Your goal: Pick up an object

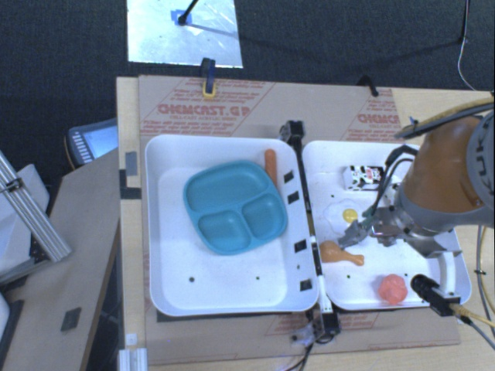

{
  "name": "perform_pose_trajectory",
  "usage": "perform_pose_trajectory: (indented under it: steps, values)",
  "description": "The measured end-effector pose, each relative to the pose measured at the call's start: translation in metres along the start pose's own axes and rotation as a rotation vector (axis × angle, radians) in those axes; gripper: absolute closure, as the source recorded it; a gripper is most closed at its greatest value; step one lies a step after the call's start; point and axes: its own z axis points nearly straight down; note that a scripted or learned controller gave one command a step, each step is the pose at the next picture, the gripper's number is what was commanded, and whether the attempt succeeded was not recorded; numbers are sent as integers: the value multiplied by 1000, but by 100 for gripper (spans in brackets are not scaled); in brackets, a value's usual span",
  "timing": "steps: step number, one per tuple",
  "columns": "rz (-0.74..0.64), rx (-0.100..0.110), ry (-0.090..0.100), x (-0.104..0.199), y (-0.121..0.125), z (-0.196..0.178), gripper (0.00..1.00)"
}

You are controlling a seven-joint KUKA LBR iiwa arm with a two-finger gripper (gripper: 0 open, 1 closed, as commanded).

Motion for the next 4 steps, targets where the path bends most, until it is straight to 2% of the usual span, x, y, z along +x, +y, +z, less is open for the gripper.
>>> perform_pose_trajectory:
  steps: [1,2,3,4]
  values:
    - [-1,-9,5,-1,1,56,0]
    - [-4,-19,3,0,3,43,100]
    - [-2,-10,-3,-10,3,-7,100]
    - [-2,-10,-4,-18,6,-53,100]
